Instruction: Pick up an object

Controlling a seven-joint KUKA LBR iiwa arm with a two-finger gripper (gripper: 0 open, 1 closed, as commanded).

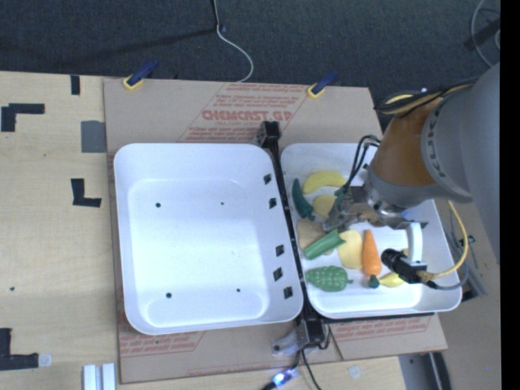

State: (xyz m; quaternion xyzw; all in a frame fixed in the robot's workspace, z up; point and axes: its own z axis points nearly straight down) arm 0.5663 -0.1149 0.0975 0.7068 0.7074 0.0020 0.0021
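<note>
pincer [340, 216] is down in the right bin [435, 299], low in the right half of the frame, right above the green cucumber [323, 244]; whether it's spread or pinching, can't tell. the cucumber's long axis slants from lower left to upper right. just right of it, the orange carrot [370, 253] stands near vertical, tip up. the left bin [130, 165] sits alongside.

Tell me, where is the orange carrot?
The carrot lies in the right bin, toward its front, between a pale yellow piece and the gripper's black parts.
</note>
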